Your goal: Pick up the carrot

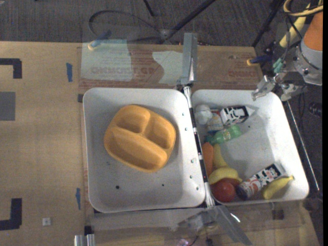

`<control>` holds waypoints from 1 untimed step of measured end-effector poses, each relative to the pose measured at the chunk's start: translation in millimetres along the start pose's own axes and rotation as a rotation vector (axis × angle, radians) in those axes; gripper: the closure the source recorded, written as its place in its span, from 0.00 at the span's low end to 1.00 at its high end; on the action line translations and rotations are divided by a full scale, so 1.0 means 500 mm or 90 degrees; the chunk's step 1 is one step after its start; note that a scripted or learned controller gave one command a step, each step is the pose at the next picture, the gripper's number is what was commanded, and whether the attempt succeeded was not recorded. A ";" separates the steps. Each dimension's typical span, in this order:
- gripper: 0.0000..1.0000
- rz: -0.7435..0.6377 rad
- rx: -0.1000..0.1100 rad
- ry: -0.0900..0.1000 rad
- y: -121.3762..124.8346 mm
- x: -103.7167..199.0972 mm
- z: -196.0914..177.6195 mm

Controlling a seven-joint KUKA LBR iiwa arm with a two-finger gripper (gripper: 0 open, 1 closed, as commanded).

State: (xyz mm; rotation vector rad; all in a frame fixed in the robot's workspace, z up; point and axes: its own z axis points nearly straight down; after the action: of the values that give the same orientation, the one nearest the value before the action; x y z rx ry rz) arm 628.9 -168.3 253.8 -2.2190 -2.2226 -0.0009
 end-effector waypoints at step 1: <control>0.00 -0.161 0.001 0.000 -0.042 -0.112 0.130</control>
State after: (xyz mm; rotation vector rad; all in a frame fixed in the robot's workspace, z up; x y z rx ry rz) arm 608.1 -224.0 188.8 -1.9206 -2.4849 0.0005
